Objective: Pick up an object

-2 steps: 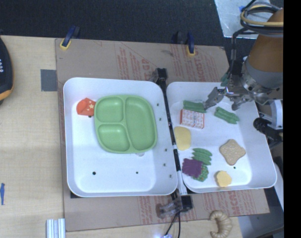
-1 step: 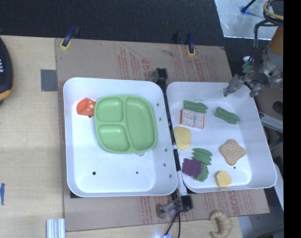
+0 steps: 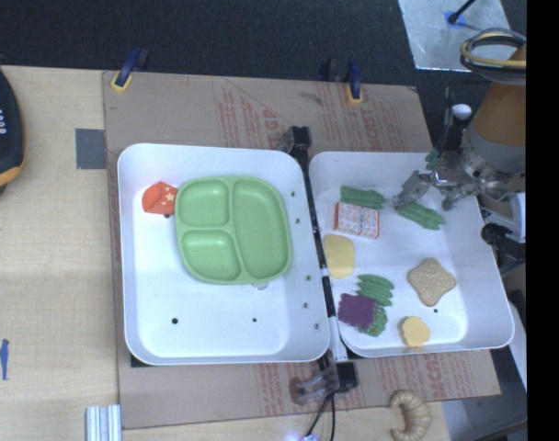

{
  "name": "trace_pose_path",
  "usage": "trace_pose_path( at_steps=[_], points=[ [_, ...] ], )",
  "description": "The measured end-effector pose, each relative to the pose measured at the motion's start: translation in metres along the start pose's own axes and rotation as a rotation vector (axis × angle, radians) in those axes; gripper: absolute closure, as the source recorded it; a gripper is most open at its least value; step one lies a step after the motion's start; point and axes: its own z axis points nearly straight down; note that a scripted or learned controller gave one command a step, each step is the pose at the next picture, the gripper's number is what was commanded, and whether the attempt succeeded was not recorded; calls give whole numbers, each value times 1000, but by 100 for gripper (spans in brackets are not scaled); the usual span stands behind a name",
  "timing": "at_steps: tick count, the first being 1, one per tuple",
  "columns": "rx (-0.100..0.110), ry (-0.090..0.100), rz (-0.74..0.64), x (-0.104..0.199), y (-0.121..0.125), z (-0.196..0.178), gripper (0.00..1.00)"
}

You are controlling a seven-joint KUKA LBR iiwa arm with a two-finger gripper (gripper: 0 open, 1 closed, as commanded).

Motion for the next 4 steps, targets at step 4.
trace_pose_path(
  at_steps=[4],
  points=[
    [-5,-1,-2,-22,33,52,0]
  ],
)
